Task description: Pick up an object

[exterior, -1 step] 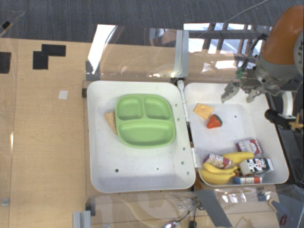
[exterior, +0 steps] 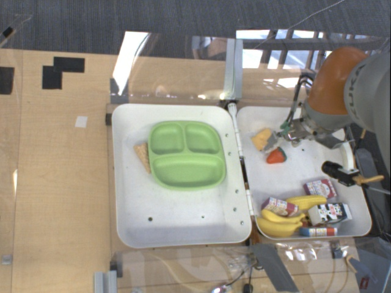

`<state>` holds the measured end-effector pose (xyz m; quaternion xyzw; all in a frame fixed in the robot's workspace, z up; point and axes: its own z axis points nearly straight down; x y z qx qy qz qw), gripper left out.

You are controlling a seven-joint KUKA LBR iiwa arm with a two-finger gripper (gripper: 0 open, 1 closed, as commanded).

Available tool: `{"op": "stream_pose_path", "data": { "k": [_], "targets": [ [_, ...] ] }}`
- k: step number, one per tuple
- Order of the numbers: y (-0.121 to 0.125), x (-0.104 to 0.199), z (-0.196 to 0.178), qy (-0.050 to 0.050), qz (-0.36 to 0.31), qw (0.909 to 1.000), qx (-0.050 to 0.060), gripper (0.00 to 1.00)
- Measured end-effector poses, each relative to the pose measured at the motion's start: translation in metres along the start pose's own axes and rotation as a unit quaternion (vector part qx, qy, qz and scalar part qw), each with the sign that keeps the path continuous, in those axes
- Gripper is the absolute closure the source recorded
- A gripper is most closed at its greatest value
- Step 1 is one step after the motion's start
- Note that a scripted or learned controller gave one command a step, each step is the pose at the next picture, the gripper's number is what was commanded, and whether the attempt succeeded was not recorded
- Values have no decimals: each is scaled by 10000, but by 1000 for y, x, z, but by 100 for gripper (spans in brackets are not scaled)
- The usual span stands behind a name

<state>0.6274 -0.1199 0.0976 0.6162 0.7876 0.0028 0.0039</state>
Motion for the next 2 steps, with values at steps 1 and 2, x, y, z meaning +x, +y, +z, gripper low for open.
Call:
{"op": "stream_pose_path", "data": {
  "k": [1, 2],
  "targets": [
    [-18, -18, 7, -2, 71, 10000, -18, 0],
    [-14, -17, -7, -3, 72, 10000, -65, 100]
  ]
}}
